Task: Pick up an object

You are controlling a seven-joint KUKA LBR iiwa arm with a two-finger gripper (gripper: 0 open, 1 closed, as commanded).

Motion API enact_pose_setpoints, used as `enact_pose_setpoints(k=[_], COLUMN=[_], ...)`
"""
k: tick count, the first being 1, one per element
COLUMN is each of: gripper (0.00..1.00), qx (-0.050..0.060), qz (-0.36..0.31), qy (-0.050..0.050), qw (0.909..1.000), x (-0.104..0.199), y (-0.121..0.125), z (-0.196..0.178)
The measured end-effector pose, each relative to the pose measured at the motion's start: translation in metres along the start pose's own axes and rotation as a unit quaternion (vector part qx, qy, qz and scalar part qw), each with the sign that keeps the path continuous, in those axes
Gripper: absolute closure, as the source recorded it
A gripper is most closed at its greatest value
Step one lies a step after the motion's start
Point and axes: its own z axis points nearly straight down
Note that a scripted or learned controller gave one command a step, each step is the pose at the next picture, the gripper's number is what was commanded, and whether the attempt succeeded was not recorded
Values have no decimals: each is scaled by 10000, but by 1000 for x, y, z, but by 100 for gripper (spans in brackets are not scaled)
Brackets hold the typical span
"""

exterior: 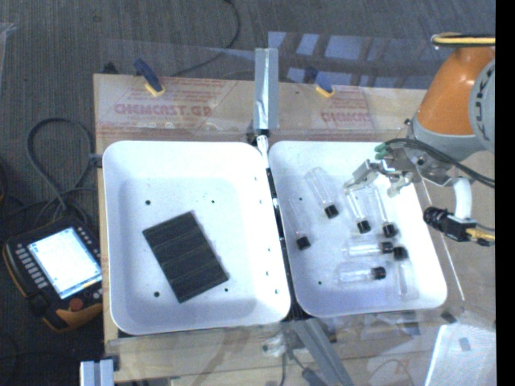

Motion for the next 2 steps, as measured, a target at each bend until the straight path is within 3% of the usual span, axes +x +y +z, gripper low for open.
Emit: enact_pose_setpoints(k=[1,2], gripper=[0,100], qx=[-8,5], qz=[-416,-418], qy=[-9,3], qw=[9991,9991], x=[11,12], y=[11,11], z=[95,87])
